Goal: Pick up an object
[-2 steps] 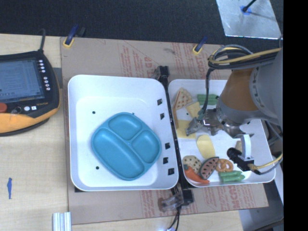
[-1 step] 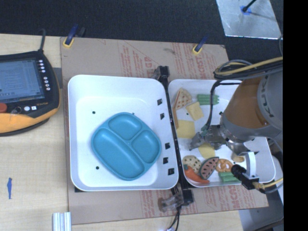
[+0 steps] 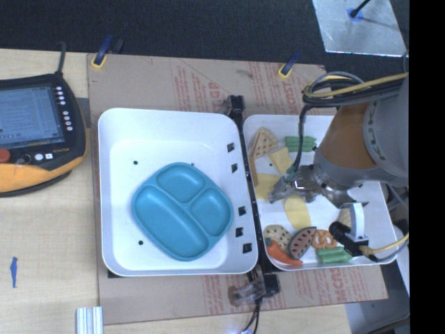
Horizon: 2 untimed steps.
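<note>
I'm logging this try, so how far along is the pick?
Done: the arm has reached into the right bin, with the gripper low among the toy food, near a yellow piece. In hand: nothing visibly held. Left: grasping and lifting an object.

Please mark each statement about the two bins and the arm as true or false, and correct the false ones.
1. The blue divided plate lies in the left bin. True.
2. The toy food pieces lie in the left bin. False: they lie in the right bin.
3. The gripper is over the right bin. True.
4. The blue divided plate has two compartments. False: it has three.
5. The tablet lies right of the bins. False: it lies left.
</note>
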Available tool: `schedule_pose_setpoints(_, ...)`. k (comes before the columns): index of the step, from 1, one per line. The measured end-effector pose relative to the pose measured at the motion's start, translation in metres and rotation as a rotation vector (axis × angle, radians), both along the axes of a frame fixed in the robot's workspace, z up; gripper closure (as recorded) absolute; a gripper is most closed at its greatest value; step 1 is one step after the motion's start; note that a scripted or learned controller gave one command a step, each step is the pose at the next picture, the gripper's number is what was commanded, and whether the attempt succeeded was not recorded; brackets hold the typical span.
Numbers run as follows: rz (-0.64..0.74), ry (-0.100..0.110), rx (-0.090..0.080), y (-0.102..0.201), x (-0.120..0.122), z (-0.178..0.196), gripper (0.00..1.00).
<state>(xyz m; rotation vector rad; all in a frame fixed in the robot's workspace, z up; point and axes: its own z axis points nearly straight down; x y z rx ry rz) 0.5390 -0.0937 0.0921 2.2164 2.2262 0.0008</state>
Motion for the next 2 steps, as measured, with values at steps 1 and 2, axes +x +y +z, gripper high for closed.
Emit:
schedule_pose_setpoints(1,0.001,0.004,0.001,-0.001,-0.001,0.010,1.00)
schedule_pose_setpoints(2,0.005,-0.016,-0.003,0.021,0.098,0.139,1.00)
